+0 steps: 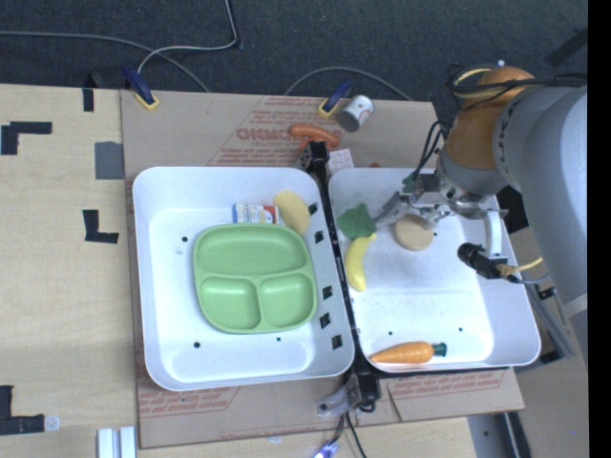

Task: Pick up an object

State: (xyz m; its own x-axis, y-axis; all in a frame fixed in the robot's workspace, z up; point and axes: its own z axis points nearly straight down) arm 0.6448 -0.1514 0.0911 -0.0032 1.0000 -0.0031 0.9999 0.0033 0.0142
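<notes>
In the left bin [162,256] sit a green divided plate [255,279], a small carton [254,214] and a yellow piece [293,211]; no print on the carton is legible. In my right bin [496,337]: a green leafy toy [356,221], banana [357,261], carrot [405,353]. My gripper [415,210] hangs just above a tan round object [414,236]; whether my jaws are spread or closed, I cannot tell.

My desk [57,256] carries a cardboard sheet [229,132], and on that sit two white bins [167,351] side by side.
</notes>
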